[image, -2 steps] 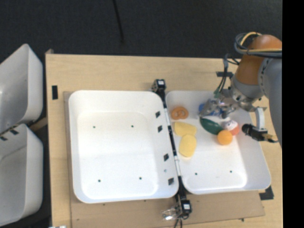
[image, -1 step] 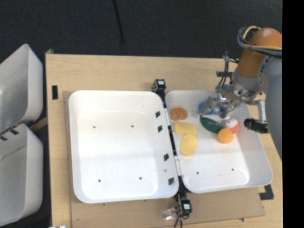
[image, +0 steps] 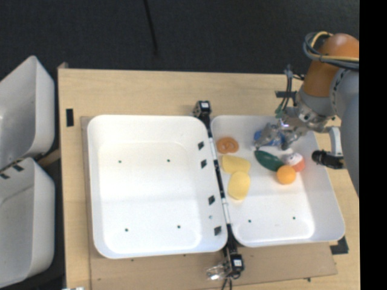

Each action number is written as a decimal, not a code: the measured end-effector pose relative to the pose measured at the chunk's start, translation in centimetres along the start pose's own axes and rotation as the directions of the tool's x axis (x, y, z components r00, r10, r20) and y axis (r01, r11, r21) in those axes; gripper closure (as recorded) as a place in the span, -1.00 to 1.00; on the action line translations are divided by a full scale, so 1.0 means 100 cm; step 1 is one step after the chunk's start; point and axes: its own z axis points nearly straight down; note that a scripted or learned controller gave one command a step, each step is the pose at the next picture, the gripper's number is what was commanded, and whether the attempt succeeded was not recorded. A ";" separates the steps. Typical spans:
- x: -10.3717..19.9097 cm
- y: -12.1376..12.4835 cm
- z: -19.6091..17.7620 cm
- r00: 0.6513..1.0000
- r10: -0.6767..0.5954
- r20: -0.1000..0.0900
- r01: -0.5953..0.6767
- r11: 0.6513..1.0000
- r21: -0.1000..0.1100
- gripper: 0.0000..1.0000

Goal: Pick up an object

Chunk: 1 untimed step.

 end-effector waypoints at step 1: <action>0.059 0.000 0.010 0.999 0.012 0.046 -0.011 1.000 -0.020 1.00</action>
